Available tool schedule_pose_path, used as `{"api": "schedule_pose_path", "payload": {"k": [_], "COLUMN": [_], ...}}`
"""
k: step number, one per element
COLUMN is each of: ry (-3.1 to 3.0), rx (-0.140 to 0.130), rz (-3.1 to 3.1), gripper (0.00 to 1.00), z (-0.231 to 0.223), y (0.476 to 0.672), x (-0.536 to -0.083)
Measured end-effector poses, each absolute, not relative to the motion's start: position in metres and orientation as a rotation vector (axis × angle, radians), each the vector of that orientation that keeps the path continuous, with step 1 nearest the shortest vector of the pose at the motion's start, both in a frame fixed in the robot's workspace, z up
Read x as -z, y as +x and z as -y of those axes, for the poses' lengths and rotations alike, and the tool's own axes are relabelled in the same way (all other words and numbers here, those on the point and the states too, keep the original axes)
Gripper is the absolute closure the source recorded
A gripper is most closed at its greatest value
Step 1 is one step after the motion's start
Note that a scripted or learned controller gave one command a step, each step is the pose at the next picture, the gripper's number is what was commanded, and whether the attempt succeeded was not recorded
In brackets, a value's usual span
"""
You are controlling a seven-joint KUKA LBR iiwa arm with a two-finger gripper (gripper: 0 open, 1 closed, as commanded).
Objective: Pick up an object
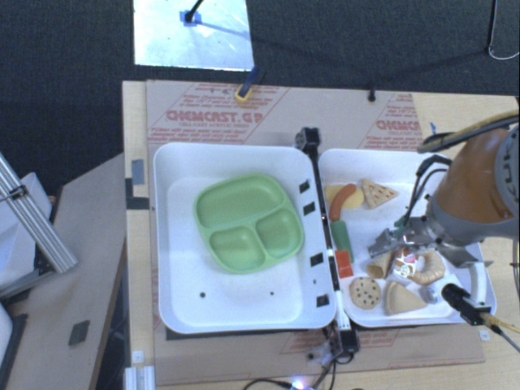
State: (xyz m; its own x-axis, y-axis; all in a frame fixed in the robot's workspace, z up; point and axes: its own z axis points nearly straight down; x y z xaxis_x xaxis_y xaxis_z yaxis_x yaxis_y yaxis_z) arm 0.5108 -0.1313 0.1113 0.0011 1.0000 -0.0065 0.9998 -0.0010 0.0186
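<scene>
My gripper (396, 246) hangs low in the right bin (406, 159), over a cluster of toy foods. Right under it lie a small cone (377, 268), a white and red packet (404, 265) and a tan pretzel-like ring (430, 267). In front of them sit a chocolate-chip cookie (365, 292) and a tan wedge (403, 300). Farther back are a pizza slice (378, 192) and a red and yellow piece (344, 198). A green stick (340, 236) and a red block (344, 262) lie along the bin's left wall. The arm hides the bin's right side.
The left bin (175, 299) holds a green divided plate (248, 223). A black clipped divider (317, 218) runs between the two bins. The orange-banded arm (483, 189) comes in from the right over the right bin's edge.
</scene>
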Motion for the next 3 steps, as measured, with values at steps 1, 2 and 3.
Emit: {"api": "schedule_pose_path", "payload": {"k": [1, 2, 3], "ry": [2.200, 2.213, 2.212], "rx": [-0.016, -0.005, -0.006], "rz": [-2.194, -2.223, -2.222], "gripper": [1.00, 1.00, 1.00], "z": [0.135, 0.133, 0.133], "y": [0.514, 0.512, 0.514], "x": [-0.123, -0.167, -0.221]}}
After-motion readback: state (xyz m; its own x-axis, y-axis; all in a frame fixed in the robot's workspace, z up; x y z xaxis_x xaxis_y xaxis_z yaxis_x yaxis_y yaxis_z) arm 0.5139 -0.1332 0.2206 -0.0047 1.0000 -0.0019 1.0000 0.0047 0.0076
